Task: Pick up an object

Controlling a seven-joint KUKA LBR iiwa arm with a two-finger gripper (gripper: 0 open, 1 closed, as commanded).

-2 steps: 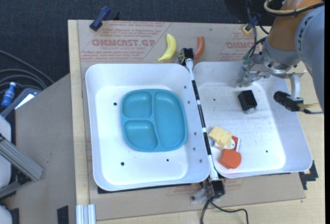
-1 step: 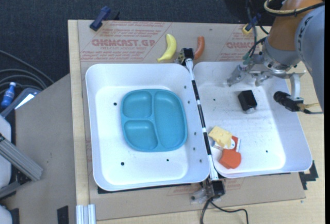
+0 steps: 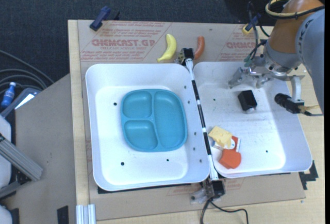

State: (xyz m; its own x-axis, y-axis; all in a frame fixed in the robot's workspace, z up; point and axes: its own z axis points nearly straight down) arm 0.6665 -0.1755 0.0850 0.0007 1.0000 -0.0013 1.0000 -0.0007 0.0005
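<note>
1. The table (image 3: 129, 37) is covered with printed brown cardboard and carries two shallow white bins side by side.
2. The left bin (image 3: 103, 130) holds a blue divided plate (image 3: 153, 119) with three compartments, lying flat near the bin's middle.
3. The right bin (image 3: 273, 135) sits against the left bin along a shared middle edge and holds several small things.
4. The arm (image 3: 296, 27), grey with an orange band, reaches in from the right and hangs over the far right part of the right bin.
5. The gripper (image 3: 248, 78) points down toward the far part of the right bin, just above a small black block; whether the fingers are spread or closed cannot be told, and nothing shows between them.
6. The black block (image 3: 247, 100) lies on the floor of the right bin, just near of the gripper.
7. A yellow wedge, like a piece of cheese (image 3: 221, 137), lies near the left wall of the right bin, touching an orange-red toy piece (image 3: 231, 157) on its near side.
8. A yellow banana (image 3: 168, 48) and an orange-brown sausage-shaped toy (image 3: 199, 47) lie on the table beyond the bins, near each other but apart.
9. A small blue clamp (image 3: 100, 18) sits at the table's far left edge.
</note>
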